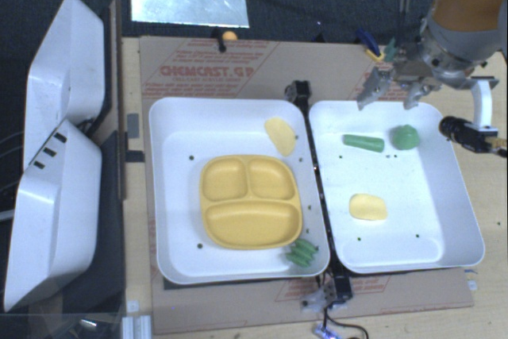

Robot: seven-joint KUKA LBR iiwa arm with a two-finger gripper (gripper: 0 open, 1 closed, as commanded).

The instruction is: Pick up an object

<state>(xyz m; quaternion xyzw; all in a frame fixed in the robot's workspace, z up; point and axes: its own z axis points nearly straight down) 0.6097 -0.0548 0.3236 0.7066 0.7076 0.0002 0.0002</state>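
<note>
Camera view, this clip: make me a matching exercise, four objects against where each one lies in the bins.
Objects:
1. yellow divided tray
2. green cylinder
3. ridged green piece
4. yellow oval piece

Places:
A. left bin, near right corner
B. right bin, middle, nearer the front
C. left bin, centre
D. right bin, far part, beside the green lump

Pairs: 1-C, 2-D, 3-A, 4-B
</note>
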